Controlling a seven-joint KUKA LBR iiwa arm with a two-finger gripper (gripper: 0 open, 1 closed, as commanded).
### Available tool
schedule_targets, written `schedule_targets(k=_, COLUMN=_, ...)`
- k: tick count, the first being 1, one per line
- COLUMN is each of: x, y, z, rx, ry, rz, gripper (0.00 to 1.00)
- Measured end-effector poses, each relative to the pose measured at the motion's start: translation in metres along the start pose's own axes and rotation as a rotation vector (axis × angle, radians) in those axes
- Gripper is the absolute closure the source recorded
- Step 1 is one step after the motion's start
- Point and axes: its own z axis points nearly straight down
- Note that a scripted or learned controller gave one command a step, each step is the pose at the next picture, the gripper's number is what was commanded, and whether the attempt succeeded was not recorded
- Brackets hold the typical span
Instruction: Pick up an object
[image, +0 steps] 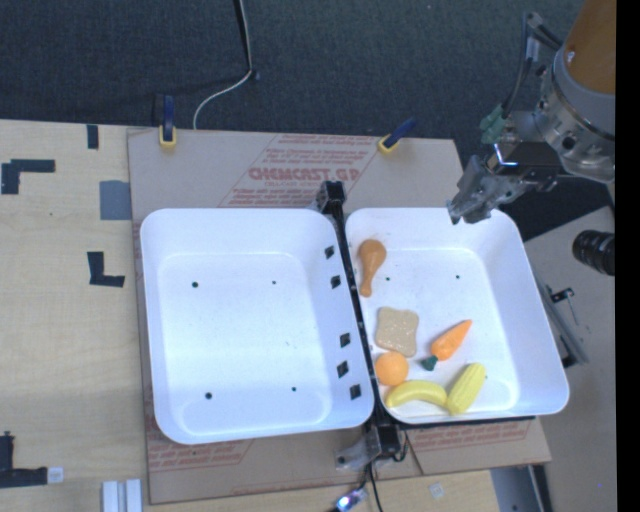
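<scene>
In the right white bin (500, 250) lay a tan drumstick toy (370, 262), a beige toast slice (397, 328), an orange carrot (452, 339), a small orange ball (391, 369), a yellow banana (416, 395) and a yellow corn cob (466, 387); the grey arm's upper part was cut off; its gripper (468, 205) hung above the bin's far rim, whether spread or pressed together I could not tell.

The arm (585, 95) was a thick, rounded grey body with a broad orange band near the top — dull metal below it. Thin dark cables looped along its left side by a small green fitting. The gripper (470, 207) was dark grey, blocky and angular, ending in short, stubby fingers (462, 212).
</scene>
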Motion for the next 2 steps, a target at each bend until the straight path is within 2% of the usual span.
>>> schedule_targets(k=1, x=0.031, y=-0.011, z=0.142, rx=0.034, ry=-0.004, rz=0.005, gripper=1.00)
schedule_targets(k=2, x=0.030, y=-0.009, z=0.125, rx=0.021, ry=-0.004, rz=0.005, gripper=1.00)
